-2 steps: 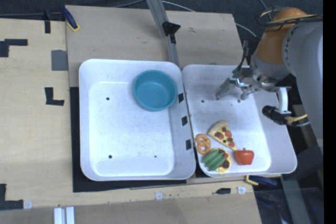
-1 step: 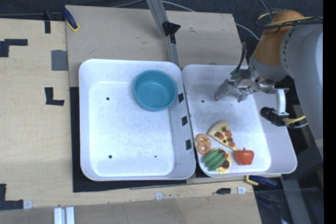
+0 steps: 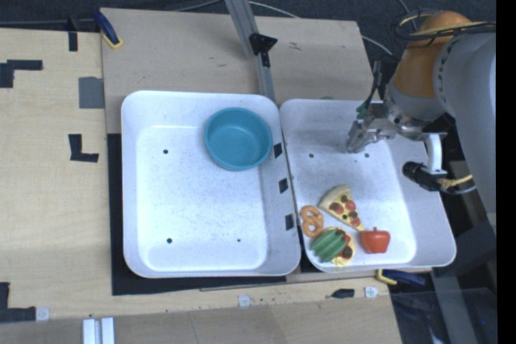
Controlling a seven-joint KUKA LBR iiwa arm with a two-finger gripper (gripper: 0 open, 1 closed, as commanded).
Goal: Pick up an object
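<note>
Toy food sits at my right bin's point(image 3: 419, 254) 6 o'clock: green veg piece point(image 3: 329, 244), pretzel point(image 3: 311, 217), pizza slice point(image 3: 343, 206), red tomato point(image 3: 375, 240); my gripper point(image 3: 359, 142) hangs at 12 o'clock above them, holding nothing, finger gap unreadable; blue bowl point(image 3: 238, 138) at left bin's point(image 3: 153, 197) 1 o'clock.

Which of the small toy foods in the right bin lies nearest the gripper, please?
The pizza slice: it lies uppermost of the cluster, closest below the gripper; pretzel, green toy and tomato lie farther.

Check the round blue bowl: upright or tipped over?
Upright: the round blue bowl shows its open mouth and inner floor, sitting in the left white bin.
</note>
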